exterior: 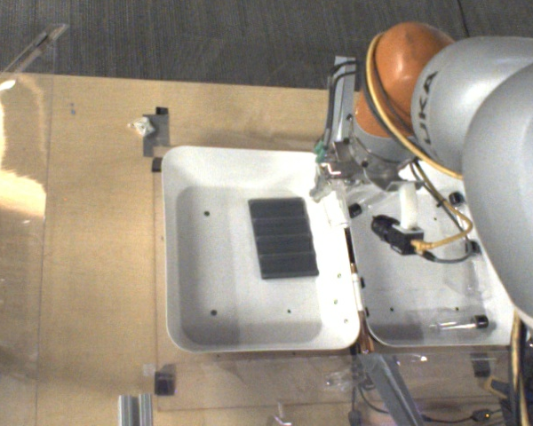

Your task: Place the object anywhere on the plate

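A dark ribbed plate point(284, 238) lies flat in the middle of the left bin point(182, 264), its long axis running away from me. I can pick out no separate object to carry. From the plate, my gripper point(330, 177) sits up and to the right, over the rim shared with the right bin point(426, 327); its grasp I cannot tell.
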